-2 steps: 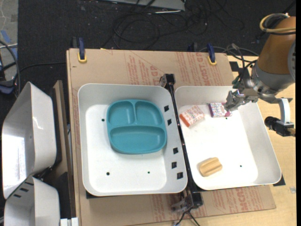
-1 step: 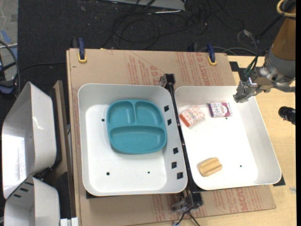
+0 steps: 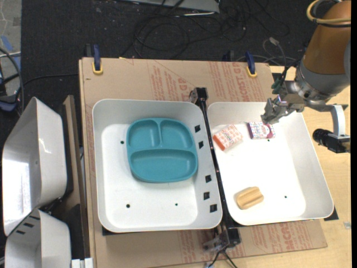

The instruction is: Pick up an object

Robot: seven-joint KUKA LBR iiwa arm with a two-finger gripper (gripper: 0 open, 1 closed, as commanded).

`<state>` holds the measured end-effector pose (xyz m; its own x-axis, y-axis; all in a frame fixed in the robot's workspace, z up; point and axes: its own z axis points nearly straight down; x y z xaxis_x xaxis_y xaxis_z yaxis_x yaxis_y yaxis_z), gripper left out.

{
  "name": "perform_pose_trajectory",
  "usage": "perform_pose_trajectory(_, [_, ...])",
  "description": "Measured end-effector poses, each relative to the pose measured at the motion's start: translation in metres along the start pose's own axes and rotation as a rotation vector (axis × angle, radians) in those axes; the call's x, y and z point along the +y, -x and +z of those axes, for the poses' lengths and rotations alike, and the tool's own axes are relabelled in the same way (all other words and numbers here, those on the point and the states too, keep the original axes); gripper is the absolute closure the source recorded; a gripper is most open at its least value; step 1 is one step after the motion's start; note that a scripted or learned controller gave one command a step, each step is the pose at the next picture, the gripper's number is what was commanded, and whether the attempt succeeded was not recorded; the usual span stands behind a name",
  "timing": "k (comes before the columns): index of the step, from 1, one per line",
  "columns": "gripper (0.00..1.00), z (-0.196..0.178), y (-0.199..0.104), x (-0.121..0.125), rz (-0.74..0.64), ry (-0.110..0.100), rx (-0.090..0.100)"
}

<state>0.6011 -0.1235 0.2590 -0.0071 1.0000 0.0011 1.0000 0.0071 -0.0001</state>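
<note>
Hand point(image 3: 273, 111) low over right bin point(image 3: 312, 166), just above small purple-and-white packet point(image 3: 260, 130), its grip impossible to tell, orange-and-white packet point(image 3: 227, 137) beside, teal divided tray point(image 3: 162, 149) in left bin point(image 3: 106, 166)

From my seat the gripper point(image 3: 271, 111) is a small dark knot, and I can't make out how its tips stand. It covers the top edge of the purple-and-white packet point(image 3: 260, 130). The print on that packet and on the red-and-white packet point(image 3: 227, 137) is too small to read. The arm point(image 3: 329, 43) runs off the right edge.
</note>
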Motion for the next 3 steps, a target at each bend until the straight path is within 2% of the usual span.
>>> perform_pose_trajectory(3, [1.0, -0.003, -0.161, -0.005, -0.001, 0.0, 0.001])
